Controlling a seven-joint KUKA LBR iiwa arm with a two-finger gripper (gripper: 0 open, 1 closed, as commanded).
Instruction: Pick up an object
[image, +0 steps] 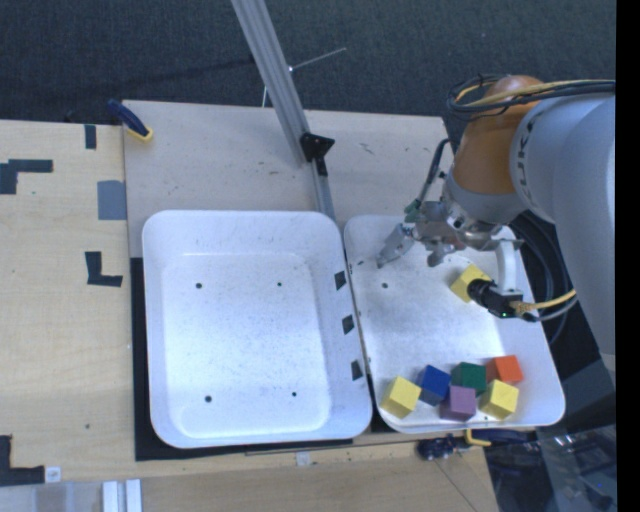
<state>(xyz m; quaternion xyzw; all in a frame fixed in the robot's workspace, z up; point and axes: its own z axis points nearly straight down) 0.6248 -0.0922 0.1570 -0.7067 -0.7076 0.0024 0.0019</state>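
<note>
Gripper (412, 246) hovering over right bin (400, 320), fingers apart, nothing held. Yellow cube (467, 282) nearby: likely light, rigid; pinch flat opposite faces.

Gripper (410, 245): bare grey metal, dull sheen. Wrist housing directly above it smooth and glossy, grey with an orange band (490, 150). Right bin (400, 330) beneath it: white plastic, matt, finely speckled. Left bin (240, 330), to gripper's left: same plastic, same speckling. Blocks (455, 390) below gripper: smooth, matt, solid-coloured. Bench (60, 330) looks like pale unfinished wood. Slanted pole (280, 80) up-left: brushed metal.
</note>
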